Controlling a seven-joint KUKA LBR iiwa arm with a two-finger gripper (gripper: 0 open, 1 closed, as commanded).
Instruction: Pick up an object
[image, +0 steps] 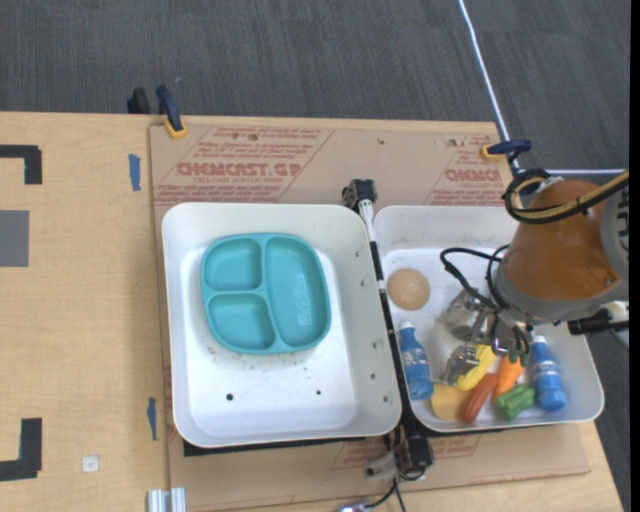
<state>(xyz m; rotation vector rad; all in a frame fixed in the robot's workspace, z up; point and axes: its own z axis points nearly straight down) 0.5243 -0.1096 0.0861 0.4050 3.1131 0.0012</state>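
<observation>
My gripper (464, 352) hangs low in the right bin (432, 228), over a cluster of small toys near the bin's front. Directly under and beside it lie a yellow piece (481, 357), an orange carrot (509, 372) and a red-orange sausage (477, 399). A blue bottle (414, 366) lies to its left, and a tan ball (408, 289) sits further back on the left. A green toy (516, 402) and a second blue bottle (546, 376) lie to the right. The wrist hides part of the pile.
The left bin (190, 330) holds a teal divided plate (267, 293). A yellow lemon-like piece (445, 402) rests at the right bin's front wall. The orange-banded arm (560, 250) and its black cables cover the right bin's far right.
</observation>
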